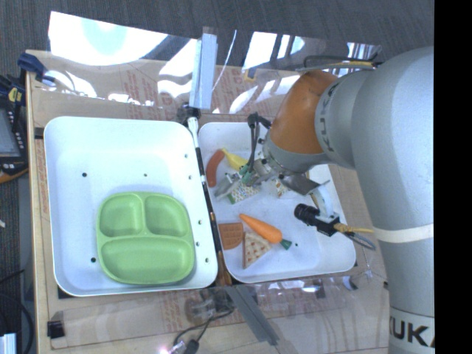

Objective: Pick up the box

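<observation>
Box [241, 190] lies in right bin [335, 253] beneath hand [254, 174]; grip state unclear.

The wooden bench [110, 319] bears two shallow white bins, left bin [55, 198] touching right bin [346, 253].

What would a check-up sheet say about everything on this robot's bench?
Surface: two white bins side by side, left bin and right bin, on a brown bench.
Job's things: small patterned box in the right bin, under the gripper.
Clutter: green divided plate in the left bin; carrot, cracker, sausage and banana in the right bin.
Grippers: gripper low over the box; whether it holds the box cannot be told.
Cables: thin cable behind the bins; wires at the front edge.
Surroundings: dark carpet around the bench.
</observation>
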Available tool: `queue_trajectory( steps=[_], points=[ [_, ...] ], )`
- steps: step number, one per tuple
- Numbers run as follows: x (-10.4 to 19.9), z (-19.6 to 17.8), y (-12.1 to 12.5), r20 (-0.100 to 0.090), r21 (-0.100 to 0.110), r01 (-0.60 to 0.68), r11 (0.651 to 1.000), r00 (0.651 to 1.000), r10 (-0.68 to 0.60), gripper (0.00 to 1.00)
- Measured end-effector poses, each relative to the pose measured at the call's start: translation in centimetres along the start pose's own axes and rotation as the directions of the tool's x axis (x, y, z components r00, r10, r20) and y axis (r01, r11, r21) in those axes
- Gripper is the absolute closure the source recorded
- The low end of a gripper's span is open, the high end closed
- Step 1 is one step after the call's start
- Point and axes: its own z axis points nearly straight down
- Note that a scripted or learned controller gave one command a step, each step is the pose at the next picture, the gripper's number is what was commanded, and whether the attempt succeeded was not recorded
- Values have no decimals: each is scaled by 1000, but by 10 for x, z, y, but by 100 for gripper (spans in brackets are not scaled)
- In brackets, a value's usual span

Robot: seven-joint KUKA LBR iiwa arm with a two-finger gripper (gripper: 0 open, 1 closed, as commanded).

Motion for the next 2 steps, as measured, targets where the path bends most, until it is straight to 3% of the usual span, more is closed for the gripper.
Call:
queue_trajectory(
  steps=[1,2],
  points=[
    [-5,11,16,-3,1,39,999,999,-39,0],
    [-5,-1,18,-1,-3,41,999,999,-41,100]
  ],
)
